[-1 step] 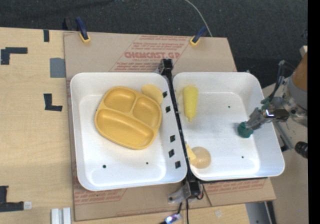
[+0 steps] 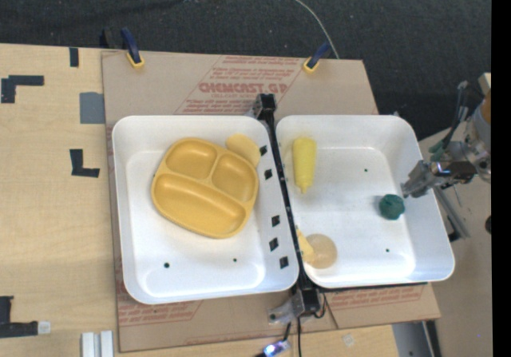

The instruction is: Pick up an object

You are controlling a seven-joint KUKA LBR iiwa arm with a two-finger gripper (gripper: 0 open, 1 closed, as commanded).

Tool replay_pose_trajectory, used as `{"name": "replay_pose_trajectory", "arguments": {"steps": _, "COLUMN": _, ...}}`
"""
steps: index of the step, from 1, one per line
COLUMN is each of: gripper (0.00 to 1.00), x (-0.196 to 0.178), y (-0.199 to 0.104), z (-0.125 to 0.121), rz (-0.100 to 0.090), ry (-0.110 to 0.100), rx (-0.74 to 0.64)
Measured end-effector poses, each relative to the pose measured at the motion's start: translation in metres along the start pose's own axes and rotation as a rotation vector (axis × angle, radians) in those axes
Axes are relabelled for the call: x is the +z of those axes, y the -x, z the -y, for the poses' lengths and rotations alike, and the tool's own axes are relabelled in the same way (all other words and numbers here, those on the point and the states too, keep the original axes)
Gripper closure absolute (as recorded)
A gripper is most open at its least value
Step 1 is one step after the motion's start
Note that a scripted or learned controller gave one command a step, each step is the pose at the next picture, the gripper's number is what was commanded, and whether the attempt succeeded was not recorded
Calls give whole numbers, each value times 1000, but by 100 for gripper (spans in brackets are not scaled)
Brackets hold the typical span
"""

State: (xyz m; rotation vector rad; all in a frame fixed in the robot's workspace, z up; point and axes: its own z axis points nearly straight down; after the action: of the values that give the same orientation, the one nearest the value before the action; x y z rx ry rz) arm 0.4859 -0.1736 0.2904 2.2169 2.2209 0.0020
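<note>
The gripper (image 2: 417, 181) hangs at the right bin's (image 2: 399, 128) edge, just beside the green ball (image 2: 390, 206); whether it's parted or closed, I cannot tell. Nothing lifted yet, so the whole pick remains.

Two bins (image 2: 128, 188), four objects.

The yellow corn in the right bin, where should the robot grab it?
Probably across the middle of the yellow corn, coming straight down. It lies flat, long and narrow, pointing up and down the picture, so the jaws should close on its left and right sides, minding the divider beside it.
</note>
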Motion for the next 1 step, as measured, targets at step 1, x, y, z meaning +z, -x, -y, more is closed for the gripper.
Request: {"name": "replay_pose_trajectory", "arguments": {"steps": 1, "gripper": 100, "x": 0, "y": -47, "z": -12, "rz": -2, "ry": -3, "rx": -4}}
